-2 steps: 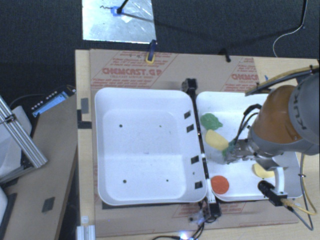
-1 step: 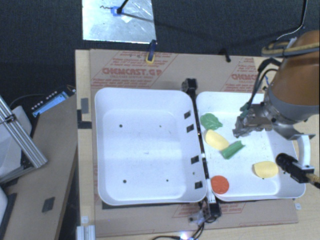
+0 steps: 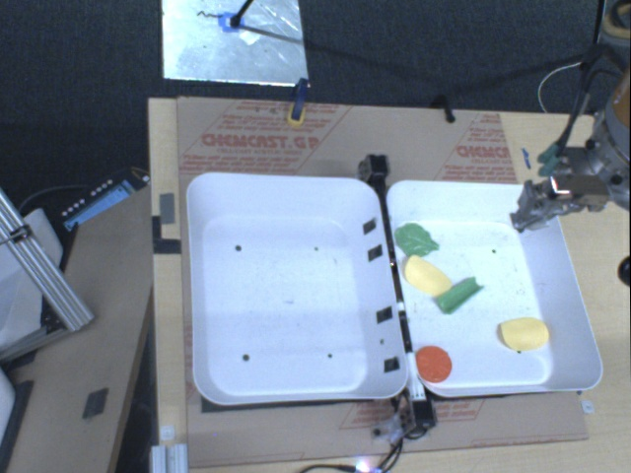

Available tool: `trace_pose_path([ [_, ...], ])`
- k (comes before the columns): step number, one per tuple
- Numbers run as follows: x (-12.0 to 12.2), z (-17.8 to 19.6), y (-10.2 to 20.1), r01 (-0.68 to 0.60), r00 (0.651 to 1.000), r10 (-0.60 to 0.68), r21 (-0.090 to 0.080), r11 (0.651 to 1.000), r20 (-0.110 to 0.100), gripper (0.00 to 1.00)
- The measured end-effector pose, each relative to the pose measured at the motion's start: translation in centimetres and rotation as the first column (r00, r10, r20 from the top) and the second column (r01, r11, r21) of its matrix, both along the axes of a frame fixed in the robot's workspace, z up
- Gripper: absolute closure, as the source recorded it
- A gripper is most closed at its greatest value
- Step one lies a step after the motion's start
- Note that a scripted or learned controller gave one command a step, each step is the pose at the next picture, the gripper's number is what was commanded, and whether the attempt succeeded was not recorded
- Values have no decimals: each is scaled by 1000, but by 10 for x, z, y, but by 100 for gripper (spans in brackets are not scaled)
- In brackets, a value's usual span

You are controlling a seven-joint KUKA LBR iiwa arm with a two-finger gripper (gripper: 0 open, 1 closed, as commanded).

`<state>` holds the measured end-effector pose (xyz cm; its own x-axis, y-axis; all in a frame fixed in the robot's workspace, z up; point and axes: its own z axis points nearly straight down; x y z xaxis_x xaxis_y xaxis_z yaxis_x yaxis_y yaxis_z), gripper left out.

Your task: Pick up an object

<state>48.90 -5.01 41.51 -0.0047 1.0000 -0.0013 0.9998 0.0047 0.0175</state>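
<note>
Gripper, its opening impossible to tell, hovered above the right white bin; descending there, it risked closing on bare plastic, missing the yellow lump.

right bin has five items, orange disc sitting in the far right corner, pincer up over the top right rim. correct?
Not quite: the orange disc sits in the near left corner of the right bin, by the divider. The camera view shows it. The rest stands: five items in that bin, and the pincer is over its top right rim.
</note>
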Motion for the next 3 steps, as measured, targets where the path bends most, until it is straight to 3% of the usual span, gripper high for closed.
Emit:
trace_pose_path([
  [1, 20, 33, 33, -1, 1000, 1, 1, 1000, -12, 100],
  [2, 15, 56, 85, -5, 1000, 5, 3, 1000, -13, 100],
  [3, 18, 97, 110, -2, 1000, 2, 2, 1000, -11, 100],
])
